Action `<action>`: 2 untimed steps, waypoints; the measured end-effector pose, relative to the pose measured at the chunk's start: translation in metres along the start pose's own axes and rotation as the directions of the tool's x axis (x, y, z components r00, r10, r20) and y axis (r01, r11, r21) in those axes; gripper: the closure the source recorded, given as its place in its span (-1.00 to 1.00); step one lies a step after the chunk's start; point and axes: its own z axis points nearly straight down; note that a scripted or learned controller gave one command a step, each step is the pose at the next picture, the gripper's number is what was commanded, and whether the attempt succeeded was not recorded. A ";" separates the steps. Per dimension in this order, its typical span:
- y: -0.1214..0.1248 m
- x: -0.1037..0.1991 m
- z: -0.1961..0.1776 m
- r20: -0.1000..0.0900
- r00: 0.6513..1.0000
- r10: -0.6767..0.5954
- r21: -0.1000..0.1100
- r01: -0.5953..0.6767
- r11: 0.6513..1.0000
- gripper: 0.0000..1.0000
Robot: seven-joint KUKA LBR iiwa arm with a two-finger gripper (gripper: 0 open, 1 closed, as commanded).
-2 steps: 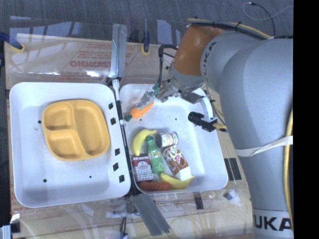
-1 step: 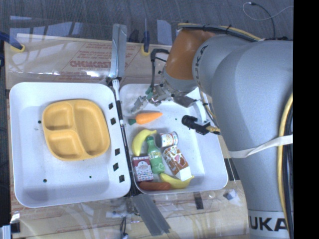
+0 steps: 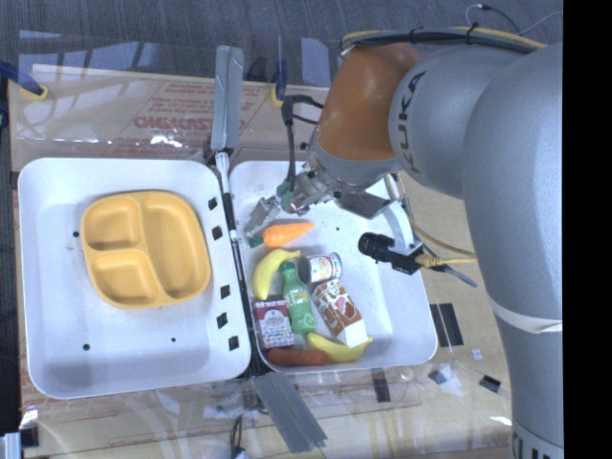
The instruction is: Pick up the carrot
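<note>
Grey and orange, the arm [image 3: 449, 113] hangs over the right bin [image 3: 406, 328] with its end effector [image 3: 298, 195] just beyond the carrot [image 3: 288, 233]; I cannot tell its state. A clean pick wants a descent across the carrot's middle, clear of the bin's left wall, the yellow banana [image 3: 268, 270] and can [image 3: 325, 268] crowding its near side.

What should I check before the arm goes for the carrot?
1. Carrot in view, in the right bin: ok.
2. Carrot lying free, nothing on top: ok.
3. Tool near the carrot's left end: ok.
4. Carrot between the tool's fingers: cannot tell.
5. Room around it: not ok, banana lies just below.
6. Yellow tray out of the way, in the left bin: ok.
</note>
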 end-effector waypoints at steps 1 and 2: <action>-0.034 -0.059 0.101 0.000 0.999 0.033 0.000 -0.033 0.999 -1.00; 0.025 -0.087 0.099 0.004 0.956 -0.293 -0.002 0.293 0.956 -1.00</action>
